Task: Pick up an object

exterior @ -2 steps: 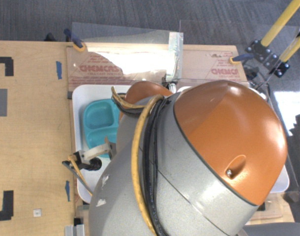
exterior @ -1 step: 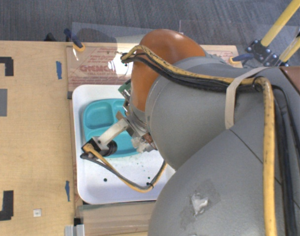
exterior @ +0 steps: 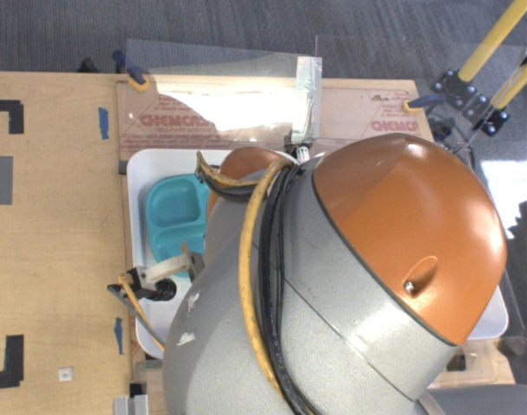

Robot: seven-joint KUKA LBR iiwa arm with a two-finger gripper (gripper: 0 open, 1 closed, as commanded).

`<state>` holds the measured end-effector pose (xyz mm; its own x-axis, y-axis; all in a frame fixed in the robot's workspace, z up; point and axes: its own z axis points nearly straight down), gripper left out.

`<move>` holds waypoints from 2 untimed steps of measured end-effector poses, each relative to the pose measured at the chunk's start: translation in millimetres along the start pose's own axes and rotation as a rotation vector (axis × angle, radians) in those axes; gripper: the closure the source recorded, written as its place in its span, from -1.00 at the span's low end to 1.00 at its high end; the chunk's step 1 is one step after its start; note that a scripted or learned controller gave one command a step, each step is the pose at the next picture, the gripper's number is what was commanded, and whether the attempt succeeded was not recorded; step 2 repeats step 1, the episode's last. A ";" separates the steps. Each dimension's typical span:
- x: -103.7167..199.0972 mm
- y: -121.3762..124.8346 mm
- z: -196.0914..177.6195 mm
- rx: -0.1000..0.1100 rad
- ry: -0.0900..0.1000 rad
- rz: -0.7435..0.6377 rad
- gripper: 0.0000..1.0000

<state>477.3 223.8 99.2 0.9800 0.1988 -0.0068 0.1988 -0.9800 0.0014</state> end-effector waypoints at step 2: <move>2.7 -1.4 -97.6 0.005 0.013 -0.001 1.00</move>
